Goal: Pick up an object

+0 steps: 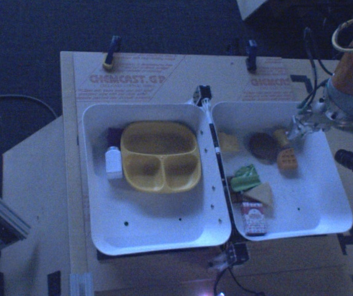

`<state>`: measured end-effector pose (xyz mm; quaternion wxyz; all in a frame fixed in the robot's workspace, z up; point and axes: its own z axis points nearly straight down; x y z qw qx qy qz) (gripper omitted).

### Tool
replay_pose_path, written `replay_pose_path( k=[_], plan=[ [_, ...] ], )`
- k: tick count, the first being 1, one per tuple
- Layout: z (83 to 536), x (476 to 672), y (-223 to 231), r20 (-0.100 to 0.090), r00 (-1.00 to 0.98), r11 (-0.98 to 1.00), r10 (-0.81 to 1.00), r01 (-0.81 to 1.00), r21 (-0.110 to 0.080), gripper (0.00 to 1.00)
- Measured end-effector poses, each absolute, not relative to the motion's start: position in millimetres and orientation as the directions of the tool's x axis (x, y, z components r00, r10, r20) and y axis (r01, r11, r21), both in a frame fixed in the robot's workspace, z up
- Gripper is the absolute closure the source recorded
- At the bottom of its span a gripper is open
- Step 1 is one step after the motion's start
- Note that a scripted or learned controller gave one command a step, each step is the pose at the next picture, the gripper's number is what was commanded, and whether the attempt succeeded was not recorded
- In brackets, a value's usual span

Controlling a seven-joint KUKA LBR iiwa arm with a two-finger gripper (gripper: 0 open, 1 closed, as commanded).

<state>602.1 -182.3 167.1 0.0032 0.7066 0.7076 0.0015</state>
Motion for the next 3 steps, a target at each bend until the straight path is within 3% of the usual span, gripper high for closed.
replay_pose_path(
  k=[1, 3],
  plan=[
    [221.2, 603.6, -182.7, -0.003, -0.002, 0.002, 1.000, 1.000, 0.008, 1.00],
    [230.1, 553.1, -78.7, 0.003, -0.006, 0.006, 1.000, 1.000, -0.004, 1.00]
  ],
)
